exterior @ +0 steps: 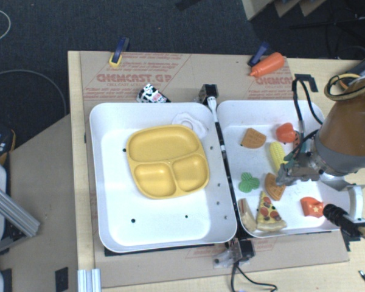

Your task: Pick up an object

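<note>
Claw (285, 176) hangs just above brown toy (274, 188) beside corn (277, 156).

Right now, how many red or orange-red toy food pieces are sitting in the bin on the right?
2. One red piece lies near the far edge of the right bin, beside the tan cookie-like piece. Another red piece sits near the front right. The arm may hide more.
</note>
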Controlling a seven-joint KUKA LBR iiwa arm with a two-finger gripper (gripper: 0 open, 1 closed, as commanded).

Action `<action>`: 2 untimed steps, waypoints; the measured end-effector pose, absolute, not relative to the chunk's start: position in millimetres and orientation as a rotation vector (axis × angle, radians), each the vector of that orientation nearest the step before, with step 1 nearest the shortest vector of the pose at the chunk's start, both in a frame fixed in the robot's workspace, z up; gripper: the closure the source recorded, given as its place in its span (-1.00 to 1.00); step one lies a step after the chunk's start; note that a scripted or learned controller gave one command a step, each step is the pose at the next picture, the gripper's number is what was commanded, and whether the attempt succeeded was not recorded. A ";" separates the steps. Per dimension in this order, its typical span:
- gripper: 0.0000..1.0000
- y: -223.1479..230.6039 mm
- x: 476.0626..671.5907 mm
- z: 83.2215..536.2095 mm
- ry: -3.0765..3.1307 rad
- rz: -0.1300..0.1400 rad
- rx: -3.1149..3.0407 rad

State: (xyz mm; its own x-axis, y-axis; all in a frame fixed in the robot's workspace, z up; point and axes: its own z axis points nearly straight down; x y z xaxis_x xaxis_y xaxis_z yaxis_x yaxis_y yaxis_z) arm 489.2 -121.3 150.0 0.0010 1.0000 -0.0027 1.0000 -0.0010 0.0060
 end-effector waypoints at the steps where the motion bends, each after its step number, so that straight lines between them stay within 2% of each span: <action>1: 1.00 -122.0 491.7 214.1 2.218 0.006 2.215; 2: 1.00 -122.0 492.7 225.5 2.219 0.003 2.217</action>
